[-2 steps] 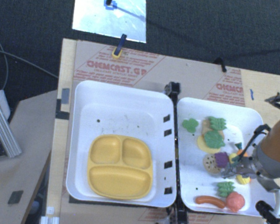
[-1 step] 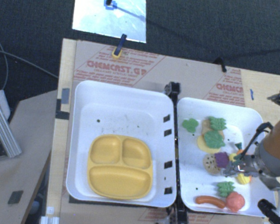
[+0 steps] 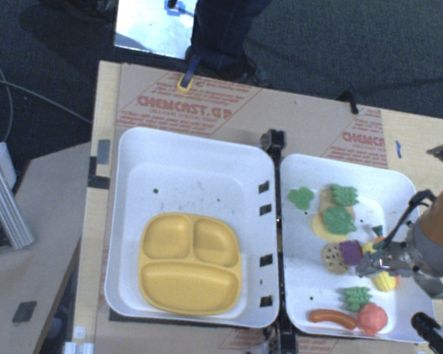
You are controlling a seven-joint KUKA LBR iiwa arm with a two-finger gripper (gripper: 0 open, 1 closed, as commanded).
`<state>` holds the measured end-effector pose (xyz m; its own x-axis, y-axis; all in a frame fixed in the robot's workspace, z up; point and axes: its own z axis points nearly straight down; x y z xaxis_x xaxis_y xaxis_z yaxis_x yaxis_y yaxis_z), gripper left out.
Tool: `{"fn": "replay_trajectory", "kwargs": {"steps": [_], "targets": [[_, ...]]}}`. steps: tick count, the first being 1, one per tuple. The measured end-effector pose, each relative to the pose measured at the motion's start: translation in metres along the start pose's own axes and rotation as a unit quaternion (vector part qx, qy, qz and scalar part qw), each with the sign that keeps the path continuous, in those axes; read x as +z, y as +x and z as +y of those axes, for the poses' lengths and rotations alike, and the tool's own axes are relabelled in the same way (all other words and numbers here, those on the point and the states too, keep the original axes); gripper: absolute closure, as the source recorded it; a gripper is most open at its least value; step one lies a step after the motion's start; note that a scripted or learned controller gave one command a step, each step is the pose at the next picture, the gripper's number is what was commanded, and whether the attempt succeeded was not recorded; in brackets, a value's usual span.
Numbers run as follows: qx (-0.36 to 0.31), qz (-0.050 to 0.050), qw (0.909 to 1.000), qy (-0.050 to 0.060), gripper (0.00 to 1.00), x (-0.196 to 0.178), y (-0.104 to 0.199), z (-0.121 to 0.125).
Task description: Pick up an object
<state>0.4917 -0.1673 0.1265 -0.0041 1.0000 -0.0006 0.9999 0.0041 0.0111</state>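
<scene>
Camera view shows us the gripper (image 3: 373,263) low in the right bin (image 3: 296,295), among the toy food; we cannot tell its state. A purple piece (image 3: 350,251) lies just beside it, with a brown cookie (image 3: 334,259) and yellow corn (image 3: 386,280) close by. Farther out we see green pieces (image 3: 337,220), a sausage (image 3: 332,317) and a red ball (image 3: 374,318). A yellow divided plate (image 3: 190,261) sits in the left bin (image 3: 133,201) on the surface (image 3: 106,100).
</scene>
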Motion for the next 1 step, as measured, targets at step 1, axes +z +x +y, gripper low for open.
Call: {"fn": "replay_trajectory", "kwargs": {"steps": [1], "targets": [[0.002,0.001,1.0,0.007,1.0,0.0342,-0.0403,-0.0065]]}}
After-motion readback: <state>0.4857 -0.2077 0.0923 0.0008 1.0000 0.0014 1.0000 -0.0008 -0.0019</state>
